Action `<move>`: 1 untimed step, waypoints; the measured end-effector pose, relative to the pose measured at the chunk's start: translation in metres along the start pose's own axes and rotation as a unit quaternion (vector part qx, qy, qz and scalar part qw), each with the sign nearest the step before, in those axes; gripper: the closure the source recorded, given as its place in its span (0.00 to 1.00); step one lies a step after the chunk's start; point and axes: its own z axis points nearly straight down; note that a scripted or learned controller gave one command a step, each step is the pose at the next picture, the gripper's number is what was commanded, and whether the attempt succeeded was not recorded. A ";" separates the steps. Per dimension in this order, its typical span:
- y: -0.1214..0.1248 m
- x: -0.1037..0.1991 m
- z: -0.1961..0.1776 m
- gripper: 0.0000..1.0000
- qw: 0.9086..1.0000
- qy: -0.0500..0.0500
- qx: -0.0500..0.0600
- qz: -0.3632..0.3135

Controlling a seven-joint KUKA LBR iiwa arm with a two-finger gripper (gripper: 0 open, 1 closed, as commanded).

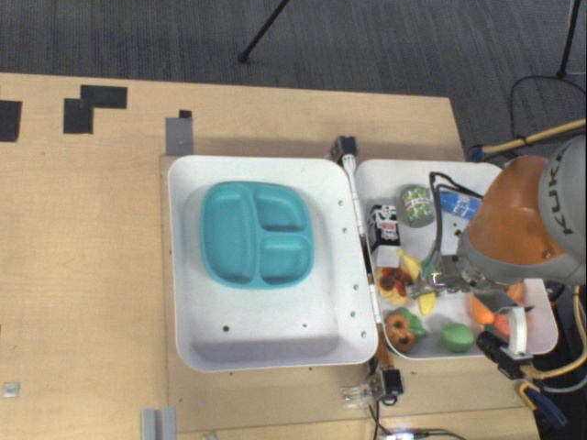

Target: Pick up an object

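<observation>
My gripper (425,291) is low in the right bin (550,333), reaching in from the right under the orange band of the arm. Its tip sits among small toys: a yellow piece (409,266) and a red-and-yellow toy (393,284) just left of it, a yellow-green piece (427,302) right under it. An orange-and-green toy (402,328) and a green ball (458,337) lie nearer the front. Farther back are a black-and-white box (384,225) and a round green-patterned item (417,204). The arm hides the bin's right part.
The left bin (220,337) holds a teal divided plate (257,235). A blue item (457,203) and orange pieces (481,310) lie by the arm in the right bin. Cables run along the bench's right side.
</observation>
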 end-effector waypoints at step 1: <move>0.001 0.068 -0.084 1.00 0.999 0.000 0.006 0.044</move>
